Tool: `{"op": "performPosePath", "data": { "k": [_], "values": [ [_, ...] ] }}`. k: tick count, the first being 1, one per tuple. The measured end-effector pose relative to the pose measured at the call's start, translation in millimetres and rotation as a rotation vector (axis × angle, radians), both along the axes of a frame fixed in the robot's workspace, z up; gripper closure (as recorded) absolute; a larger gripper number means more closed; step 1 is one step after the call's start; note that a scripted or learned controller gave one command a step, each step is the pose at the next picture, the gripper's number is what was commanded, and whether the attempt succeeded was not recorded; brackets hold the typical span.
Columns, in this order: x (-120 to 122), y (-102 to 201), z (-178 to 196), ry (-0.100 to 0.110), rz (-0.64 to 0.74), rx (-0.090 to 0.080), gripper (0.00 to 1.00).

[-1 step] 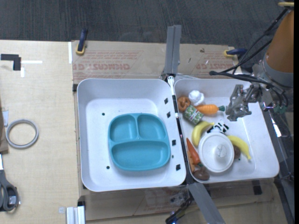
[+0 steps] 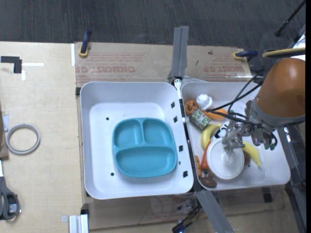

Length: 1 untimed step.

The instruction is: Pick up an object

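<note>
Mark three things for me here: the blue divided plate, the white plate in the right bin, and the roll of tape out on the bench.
blue divided plate (image 2: 144,148): camera view, centre ridge where the compartments meet.
white plate (image 2: 217,165): camera view, bare left rim.
roll of tape (image 2: 22,139): camera view, on its grey ring.

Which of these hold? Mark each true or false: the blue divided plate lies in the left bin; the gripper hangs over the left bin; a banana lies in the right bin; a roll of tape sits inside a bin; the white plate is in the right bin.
1. The blue divided plate lies in the left bin. True.
2. The gripper hangs over the left bin. False: it is over the right bin, above the white plate.
3. A banana lies in the right bin. True.
4. A roll of tape sits inside a bin. False: it lies on the bench, left of both bins.
5. The white plate is in the right bin. True.
</note>
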State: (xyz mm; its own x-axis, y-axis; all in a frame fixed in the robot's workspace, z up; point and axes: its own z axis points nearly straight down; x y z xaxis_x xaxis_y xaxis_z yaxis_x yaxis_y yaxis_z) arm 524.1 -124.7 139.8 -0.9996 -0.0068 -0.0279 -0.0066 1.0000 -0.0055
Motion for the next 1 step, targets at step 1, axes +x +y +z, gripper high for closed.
{"op": "performPosePath", "data": {
  "k": [1],
  "values": [
    [72.7,11.4,-17.7,-0.024,-0.018,-0.002,0.0]
  ]
}}
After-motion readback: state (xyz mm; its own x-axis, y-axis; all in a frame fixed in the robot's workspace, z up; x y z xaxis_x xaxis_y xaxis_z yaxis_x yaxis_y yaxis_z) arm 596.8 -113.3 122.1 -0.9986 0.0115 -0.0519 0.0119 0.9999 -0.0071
